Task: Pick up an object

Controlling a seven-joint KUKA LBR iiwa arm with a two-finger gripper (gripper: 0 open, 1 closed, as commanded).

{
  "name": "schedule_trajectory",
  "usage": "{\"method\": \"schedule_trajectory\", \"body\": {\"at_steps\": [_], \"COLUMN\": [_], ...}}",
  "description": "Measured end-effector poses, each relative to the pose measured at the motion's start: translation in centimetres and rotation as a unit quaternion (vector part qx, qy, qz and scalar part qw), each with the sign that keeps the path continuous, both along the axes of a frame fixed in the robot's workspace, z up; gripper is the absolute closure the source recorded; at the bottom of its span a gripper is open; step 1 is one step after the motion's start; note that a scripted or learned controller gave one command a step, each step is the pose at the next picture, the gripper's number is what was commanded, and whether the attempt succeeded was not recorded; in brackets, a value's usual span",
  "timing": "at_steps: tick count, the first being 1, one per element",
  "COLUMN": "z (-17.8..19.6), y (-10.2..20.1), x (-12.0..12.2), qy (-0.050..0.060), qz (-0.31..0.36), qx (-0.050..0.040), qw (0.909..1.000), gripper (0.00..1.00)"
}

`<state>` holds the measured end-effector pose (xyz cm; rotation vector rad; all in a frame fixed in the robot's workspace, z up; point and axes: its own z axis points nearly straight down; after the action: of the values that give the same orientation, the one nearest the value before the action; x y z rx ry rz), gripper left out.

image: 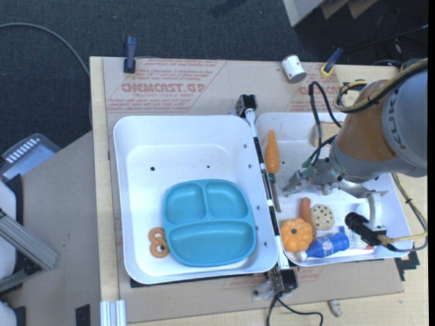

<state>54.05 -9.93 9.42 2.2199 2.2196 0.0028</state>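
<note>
Gripper [314,180] hangs low over the right bin [293,129], just right of the carrot [272,152]; you cannot tell from this view whether it has closed on anything, and nothing shows in its grasp. Candidate objects lie just below the carrot: a small sausage [306,210], a speckled cookie [321,216], an orange pumpkin [297,235] and a blue bottle [328,245], all crowded together. Choose the carrot or the sausage, each standing slightly apart, and descend squarely across its narrow width. Left of the carrot, the left bin [136,141] carries a blue divided plate [207,221] and a pretzel [159,243]. Printed cardboard [163,87] above the carrot reads roughly "CHEMCAST GP".
</note>
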Motion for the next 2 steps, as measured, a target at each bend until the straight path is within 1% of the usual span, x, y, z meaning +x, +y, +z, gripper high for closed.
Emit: {"method": "schedule_trajectory", "body": {"at_steps": [1,2], "z": [-1.0,-1.0], "y": [-0.9,0.8], "x": [-5.2,-4.3], "qy": [0.003,0.001], "qz": [0.000,0.000], "qx": [0.0006,0.0001], "qw": [1.0000,1.0000], "gripper": [0.00,0.00]}}
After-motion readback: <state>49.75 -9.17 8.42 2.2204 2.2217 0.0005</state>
